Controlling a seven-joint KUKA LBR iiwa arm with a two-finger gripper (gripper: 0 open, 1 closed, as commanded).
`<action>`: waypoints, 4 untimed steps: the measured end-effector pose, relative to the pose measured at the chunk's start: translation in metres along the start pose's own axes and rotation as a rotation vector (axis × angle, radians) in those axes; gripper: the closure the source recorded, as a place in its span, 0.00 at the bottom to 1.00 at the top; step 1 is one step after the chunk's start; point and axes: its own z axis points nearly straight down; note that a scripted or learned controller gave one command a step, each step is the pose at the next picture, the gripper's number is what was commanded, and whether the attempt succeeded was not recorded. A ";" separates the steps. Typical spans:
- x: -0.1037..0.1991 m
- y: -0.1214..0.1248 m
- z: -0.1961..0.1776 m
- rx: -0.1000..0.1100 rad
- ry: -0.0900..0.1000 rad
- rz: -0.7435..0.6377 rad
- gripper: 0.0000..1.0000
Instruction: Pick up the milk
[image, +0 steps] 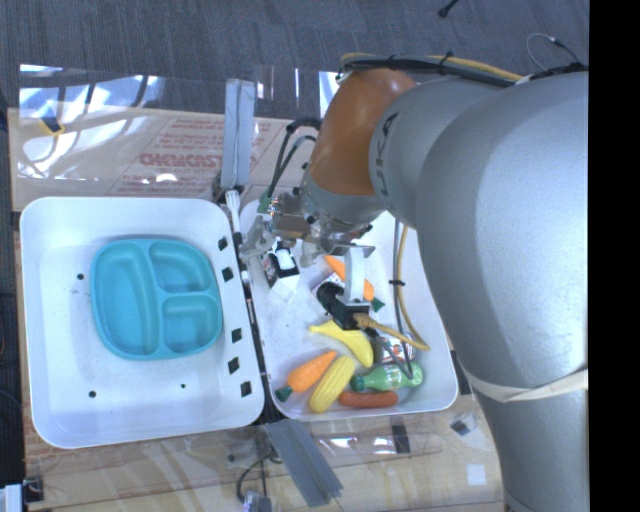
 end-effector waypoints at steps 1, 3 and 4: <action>-0.092 0.005 0.069 -0.002 0.000 -0.025 0.00; -0.105 0.058 0.034 -0.003 0.001 -0.057 0.00; -0.083 0.047 0.079 -0.021 -0.001 -0.068 0.00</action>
